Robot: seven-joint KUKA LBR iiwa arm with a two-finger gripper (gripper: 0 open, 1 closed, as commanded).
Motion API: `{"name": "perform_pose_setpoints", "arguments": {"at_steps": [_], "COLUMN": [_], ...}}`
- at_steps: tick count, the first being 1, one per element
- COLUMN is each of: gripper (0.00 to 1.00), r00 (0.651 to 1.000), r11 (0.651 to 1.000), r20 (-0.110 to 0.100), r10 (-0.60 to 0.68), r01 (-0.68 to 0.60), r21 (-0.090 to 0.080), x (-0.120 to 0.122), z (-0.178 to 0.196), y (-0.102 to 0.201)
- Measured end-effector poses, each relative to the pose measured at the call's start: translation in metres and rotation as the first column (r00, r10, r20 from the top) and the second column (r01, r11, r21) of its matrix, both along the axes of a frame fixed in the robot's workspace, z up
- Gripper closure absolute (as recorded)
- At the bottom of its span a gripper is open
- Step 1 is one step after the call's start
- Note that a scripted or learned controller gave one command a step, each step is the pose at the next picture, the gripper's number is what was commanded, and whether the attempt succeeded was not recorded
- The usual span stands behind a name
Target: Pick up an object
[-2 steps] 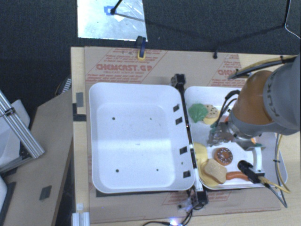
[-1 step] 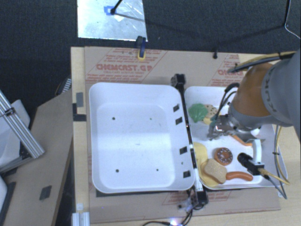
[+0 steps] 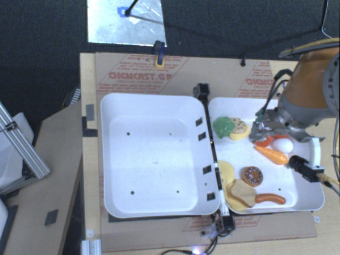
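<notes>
Where the gripper point(image 3: 261, 133) hangs, a carrot point(image 3: 271, 154) seemingly lies just beside.

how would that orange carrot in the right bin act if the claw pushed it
The carrot tapers to a point, so it would probably roll in a curve. It looks like smooth, stiff plastic, likely light and slippery. The egg beside it may get nudged.

The grey arm point(image 3: 319, 84) with its orange band reached in from the right, the wrist bent downward. Its gripper point(image 3: 262, 129) hung low, pointed toward the left.
</notes>
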State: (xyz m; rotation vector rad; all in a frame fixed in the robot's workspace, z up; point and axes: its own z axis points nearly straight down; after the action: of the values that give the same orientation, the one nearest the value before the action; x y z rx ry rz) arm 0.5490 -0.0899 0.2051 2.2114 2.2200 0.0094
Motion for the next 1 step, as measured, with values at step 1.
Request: {"name": "perform_pose_setpoints", "arguments": {"at_steps": [1], "gripper": [1.0], "r00": [1.0], "r11": [1.0], "r20": [-0.01], "r10": [0.004], "r01": [-0.004], "r21": [0.003], "x": [-0.0056], "z": [-0.0215], "y": [0.0502]}}
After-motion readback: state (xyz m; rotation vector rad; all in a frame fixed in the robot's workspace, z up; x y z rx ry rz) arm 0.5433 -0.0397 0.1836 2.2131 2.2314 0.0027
